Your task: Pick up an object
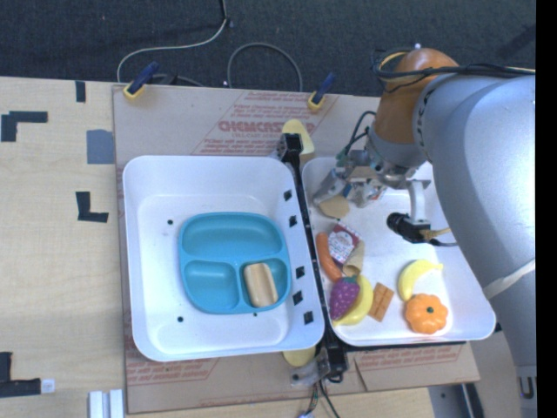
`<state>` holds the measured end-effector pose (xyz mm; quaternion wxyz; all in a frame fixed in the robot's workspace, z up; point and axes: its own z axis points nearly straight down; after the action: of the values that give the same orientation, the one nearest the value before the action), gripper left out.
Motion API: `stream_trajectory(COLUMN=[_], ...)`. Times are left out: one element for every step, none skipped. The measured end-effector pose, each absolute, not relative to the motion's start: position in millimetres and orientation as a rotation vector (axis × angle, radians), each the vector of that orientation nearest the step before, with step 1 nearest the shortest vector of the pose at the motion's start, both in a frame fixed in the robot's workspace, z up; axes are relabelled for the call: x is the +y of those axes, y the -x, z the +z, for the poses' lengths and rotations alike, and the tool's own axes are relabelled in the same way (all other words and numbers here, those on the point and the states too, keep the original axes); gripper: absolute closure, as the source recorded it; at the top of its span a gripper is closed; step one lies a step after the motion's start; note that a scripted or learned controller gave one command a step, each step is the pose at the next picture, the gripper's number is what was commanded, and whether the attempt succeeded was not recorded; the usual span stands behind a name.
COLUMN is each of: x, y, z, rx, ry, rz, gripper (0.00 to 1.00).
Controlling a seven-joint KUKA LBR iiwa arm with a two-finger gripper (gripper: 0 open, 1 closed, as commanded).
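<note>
Arm (470, 146) reaches in from the right and bends down over the far end of the right bin (474, 313), wrist low, presumably so the tool meets the pile from above. Left bin (148, 259) holds a blue divided tray (218, 255) with a bread-like piece (259, 284) lying in its lower right compartment; this reads as a drop side, well apart from the work. Toy food sits in the right bin: an orange pumpkin (426, 313) near the front corner, a yellow banana (416, 276) just behind it, a purple grape bunch (344, 298) resting on a yellow piece at the bin's left wall, a small cracker-like piece (380, 301) beside it, a red-and-white wrapped item (343, 244) over an orange carrot-like piece. Gripper (348, 185) sits directly over a tan rounded piece (333, 206) at the far left of the right bin, the likeliest pick target given its position. Whether the fingers are apart or together: cannot tell, the wrist hardware and cabling clutter that spot. No object visibly between them, so judged as approach, grasp unconfirmed.
</note>
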<state>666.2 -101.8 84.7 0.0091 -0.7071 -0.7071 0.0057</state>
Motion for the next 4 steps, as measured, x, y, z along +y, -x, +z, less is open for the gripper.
stream_trajectory(x=[-98.4,-98.0,-97.8,-97.4], y=[-665.2,-665.3,-665.3,-665.3], z=[84.5,84.5,84.5,84.5], rx=[-2.211,-2.212,-2.212,-2.212], ry=[2.218,2.220,2.219,2.219], rz=[0.021,0.022,0.022,0.023], gripper=[0.00,0.00,0.00,0.00])
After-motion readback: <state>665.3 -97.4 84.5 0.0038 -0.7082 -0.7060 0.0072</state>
